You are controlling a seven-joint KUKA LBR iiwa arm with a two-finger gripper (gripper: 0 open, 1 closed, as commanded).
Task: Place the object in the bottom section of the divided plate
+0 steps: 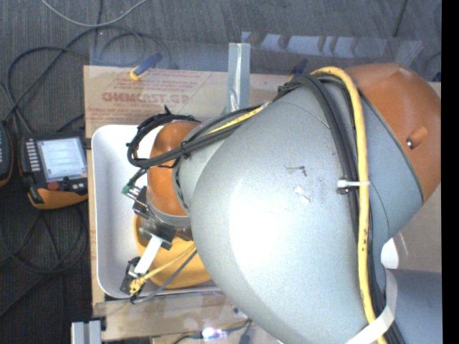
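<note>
One arm (301,192), one bin (107,192), one plate (188,276).
Smooth grey domed shell; glossy white tray; yellow rounded dish; gripper (152,229) state unreadable.

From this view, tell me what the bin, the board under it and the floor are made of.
Bin: white, smooth, rounded corners, faint sheen; likely moulded plastic.
Board: tan, matte, red print; looks like cardboard or paper-faced sheet, unclear which.
Floor: grey, fine ribbed weave; probably carpet.
</note>
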